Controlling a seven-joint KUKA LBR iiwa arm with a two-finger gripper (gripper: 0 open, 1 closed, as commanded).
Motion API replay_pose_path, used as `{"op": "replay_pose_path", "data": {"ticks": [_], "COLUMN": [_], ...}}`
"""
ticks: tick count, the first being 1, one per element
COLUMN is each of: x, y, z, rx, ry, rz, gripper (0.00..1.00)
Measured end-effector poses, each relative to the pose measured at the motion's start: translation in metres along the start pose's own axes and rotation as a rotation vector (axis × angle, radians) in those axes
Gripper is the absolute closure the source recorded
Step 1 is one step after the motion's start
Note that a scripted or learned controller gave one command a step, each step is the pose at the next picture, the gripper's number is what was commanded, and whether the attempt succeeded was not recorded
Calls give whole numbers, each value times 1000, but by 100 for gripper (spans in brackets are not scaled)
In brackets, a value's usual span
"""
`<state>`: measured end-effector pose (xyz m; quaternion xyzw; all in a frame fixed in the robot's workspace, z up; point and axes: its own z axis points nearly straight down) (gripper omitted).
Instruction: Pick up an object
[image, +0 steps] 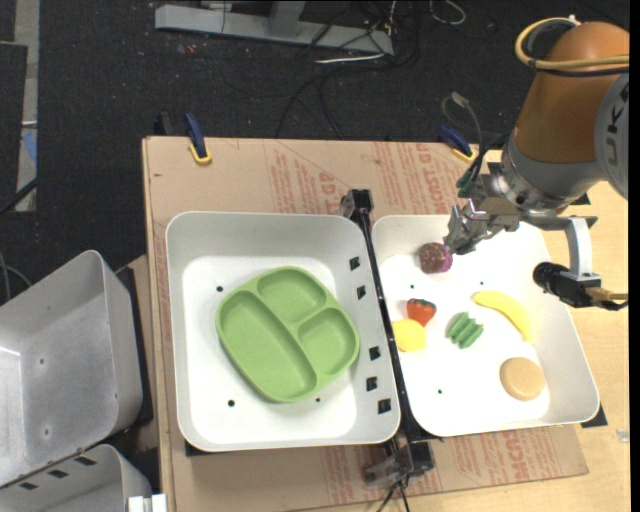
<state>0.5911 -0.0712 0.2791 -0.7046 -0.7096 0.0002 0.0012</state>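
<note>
Gripper on the grey KUKA arm hangs low over the far end of the right-hand shallow white bin, its tip just beside and above a small round purple-brown fruit toy. Whether the pincer is spread or closed cannot be told from this slant, and nothing shows between its tips. Nearer the camera than the purple fruit lie a red strawberry-like piece, a yellow lumpy piece, a green bundle of pods, a yellow banana and a tan round biscuit, all loose on the bin floor. Judged so, the pick is at approach only; closing and lifting remain.
</note>
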Motion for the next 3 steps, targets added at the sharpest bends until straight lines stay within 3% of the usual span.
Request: {"op": "replay_pose_path", "data": {"ticks": [1, 3], "x": [46, 163], "y": [11, 8], "z": [12, 43], "rx": [-1, 1], "ry": [-1, 0], "rz": [0, -1], "gripper": [100, 100]}}
